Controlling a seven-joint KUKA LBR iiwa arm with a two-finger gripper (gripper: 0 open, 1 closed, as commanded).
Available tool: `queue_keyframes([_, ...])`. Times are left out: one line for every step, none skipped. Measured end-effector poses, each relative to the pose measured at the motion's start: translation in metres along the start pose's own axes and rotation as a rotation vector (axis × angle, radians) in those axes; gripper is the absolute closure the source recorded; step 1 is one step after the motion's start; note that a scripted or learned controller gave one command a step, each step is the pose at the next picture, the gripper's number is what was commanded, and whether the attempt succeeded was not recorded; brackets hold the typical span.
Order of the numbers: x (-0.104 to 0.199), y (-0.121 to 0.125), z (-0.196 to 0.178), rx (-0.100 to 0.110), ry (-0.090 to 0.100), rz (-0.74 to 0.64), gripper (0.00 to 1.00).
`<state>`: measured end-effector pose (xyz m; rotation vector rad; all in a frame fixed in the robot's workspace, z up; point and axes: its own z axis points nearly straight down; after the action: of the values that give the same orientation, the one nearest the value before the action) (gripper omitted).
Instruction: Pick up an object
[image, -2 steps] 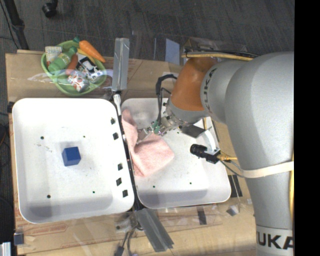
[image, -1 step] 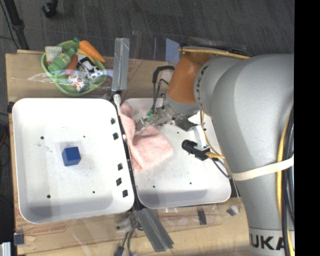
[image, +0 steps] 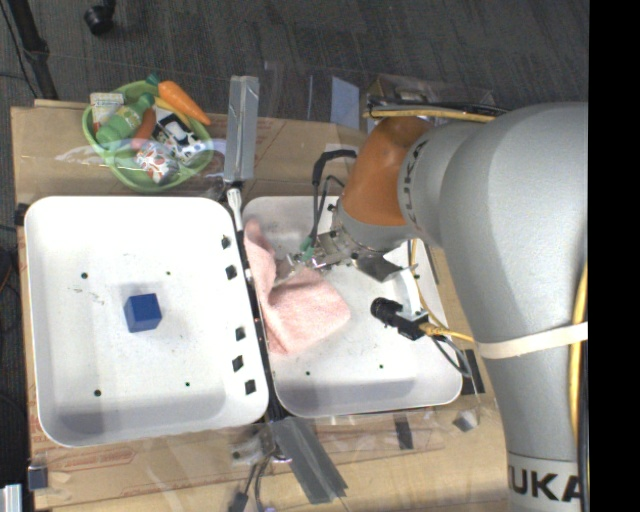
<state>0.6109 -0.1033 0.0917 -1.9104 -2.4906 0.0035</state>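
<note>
From the camera view above the bench, the gripper (image: 305, 258) hangs low in the right bin (image: 400, 385), right at the upper edge of the pink cloth (image: 300, 305). The cloth lies crumpled against the bin's left wall, its long axis running from up near the divider down and to the right, so most of it sits below and just left of the tool. The wrist hides enough that I cannot tell how the tool is set, nor whether any cloth is caught in it. The blue cube (image: 143, 311) sits well apart in the left bin (image: 60, 400). With 1 arm, the cloth looks the nearer target.
</note>
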Motion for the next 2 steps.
queue_keyframes([-0.028,0.040,-0.001,-0.003,0.000,0.257,0.00])
queue_keyframes([0.000,0.047,0.000,0.002,0.001,0.173,0.00])
